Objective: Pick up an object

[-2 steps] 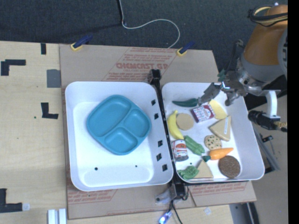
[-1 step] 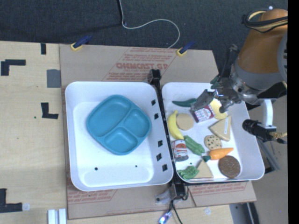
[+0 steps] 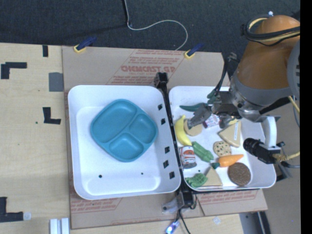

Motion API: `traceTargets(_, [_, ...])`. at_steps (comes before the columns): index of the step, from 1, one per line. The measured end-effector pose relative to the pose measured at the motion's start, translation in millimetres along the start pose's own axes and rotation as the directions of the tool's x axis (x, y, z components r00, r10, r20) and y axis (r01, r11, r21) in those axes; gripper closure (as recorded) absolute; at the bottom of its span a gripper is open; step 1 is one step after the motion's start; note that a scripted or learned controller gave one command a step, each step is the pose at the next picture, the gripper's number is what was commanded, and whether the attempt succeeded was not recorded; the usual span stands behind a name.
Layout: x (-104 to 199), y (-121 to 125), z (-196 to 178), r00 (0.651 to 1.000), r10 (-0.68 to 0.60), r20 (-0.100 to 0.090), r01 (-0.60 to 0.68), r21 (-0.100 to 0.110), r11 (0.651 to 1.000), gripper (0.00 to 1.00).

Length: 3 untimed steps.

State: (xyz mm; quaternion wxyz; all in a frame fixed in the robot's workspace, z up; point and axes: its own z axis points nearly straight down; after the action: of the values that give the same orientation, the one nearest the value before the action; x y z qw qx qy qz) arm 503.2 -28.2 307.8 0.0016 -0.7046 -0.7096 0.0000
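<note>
- You've got the banana point(image 3: 182, 131) in the right bin point(image 3: 265, 183), tight vs the divider side; long axis runs top-to-bottom w/ a slight curve, upper tip near the gripper, lower tip toward the small can point(image 3: 188, 156).
- Gripper point(image 3: 201, 114) sits over the right bin's upper-left part, just beside the banana's top end, above a beige round piece point(image 3: 194, 129).
- Fingers: you can't tell if open or closed – dark, blurred vs clutter; nothing visibly gripped.
- Carrot point(image 3: 229, 160) lies roughly left-right, tip to the right.
- Green pod point(image 3: 202, 151) runs diagonal, upper-left to lower-right.
- Arm point(image 3: 268, 57) covers the bin's top-right corner.
- Left bin point(image 3: 80, 130) holds a blue divided plate point(image 3: 124, 129), tilted like a diamond.
- Small purple-white item point(image 3: 212, 122) by the gripper is too blurry to ID.
</note>
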Motion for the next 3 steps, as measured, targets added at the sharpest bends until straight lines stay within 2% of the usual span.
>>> traceTargets(1, [-2.6,1.8,-7.8,1.000,0.003,0.002,-0.003,0.002,1.000,1.00])
traceTargets(2, [56.4,-21.2,48.2,1.000,0.001,0.001,-0.001,0.007,1.000,1.00])
traceTargets(3, [67.7,-18.7,-16.0,1.000,0.003,0.002,-0.003,-0.006,1.000,1.00])
